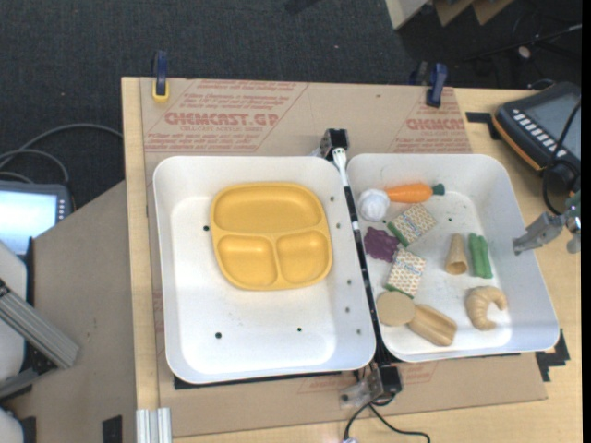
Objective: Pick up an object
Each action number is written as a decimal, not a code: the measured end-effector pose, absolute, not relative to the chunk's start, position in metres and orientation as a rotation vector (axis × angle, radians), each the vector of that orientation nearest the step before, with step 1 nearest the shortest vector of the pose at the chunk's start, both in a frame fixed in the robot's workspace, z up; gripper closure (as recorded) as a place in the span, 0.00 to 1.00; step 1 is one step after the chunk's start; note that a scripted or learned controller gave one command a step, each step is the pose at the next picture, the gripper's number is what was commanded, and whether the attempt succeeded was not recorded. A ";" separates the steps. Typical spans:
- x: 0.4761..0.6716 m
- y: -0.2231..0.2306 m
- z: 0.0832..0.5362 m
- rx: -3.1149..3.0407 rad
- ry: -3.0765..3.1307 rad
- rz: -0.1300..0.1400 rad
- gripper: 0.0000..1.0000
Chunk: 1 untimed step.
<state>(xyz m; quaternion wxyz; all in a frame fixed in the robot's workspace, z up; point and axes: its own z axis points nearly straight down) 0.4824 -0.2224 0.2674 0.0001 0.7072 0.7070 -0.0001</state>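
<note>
Camera view: yellow tray (271,235) alone, toy foods crowding right bin (526,247).

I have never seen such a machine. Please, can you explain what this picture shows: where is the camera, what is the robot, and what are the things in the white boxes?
One camera looks down at a slant on a bench. Two shallow white bins sit side by side. The left bin holds a yellow divided plate. The right bin holds toy food: a carrot, a croissant, a green piece, a white ball and others. At the right edge, the robot's gripper hangs over that bin's rim. It holds nothing visible.
</note>
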 end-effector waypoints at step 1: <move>0.524 -0.222 0.140 2.223 2.230 -0.003 0.00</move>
